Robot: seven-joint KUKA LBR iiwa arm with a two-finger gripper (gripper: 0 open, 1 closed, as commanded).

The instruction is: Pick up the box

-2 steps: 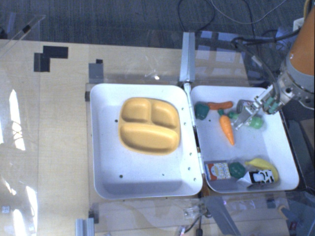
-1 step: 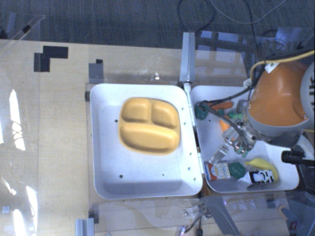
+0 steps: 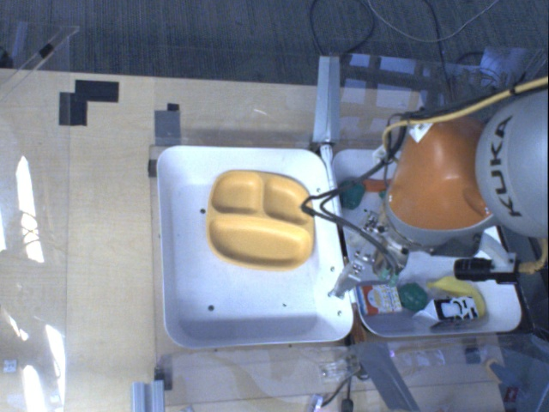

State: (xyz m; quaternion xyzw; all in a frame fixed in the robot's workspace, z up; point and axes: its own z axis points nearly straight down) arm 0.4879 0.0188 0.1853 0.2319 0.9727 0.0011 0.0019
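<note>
Box (image 3: 380, 299) in right bin (image 3: 502, 324), touching green ball (image 3: 413, 295). Gripper (image 3: 358, 269) just beside box, open/closed: can't tell. No grasp seen, so pick + lift not yet done.

Two shallow white bins stand side by side on the tabletop: the left bin (image 3: 184, 256) and the right bin (image 3: 356, 166). The left bin holds one thing, a yellow tray (image 3: 257, 217) moulded with three compartments. In the right bin five things can be counted: one box (image 3: 382, 299) with a red and white label, two green round pieces, namely the far green piece (image 3: 352, 196) and the near green piece (image 3: 413, 295), one yellow piece (image 3: 463, 288), and one small black-and-white item (image 3: 455, 309). One arm (image 3: 437, 183) covers part of that bin.
</note>
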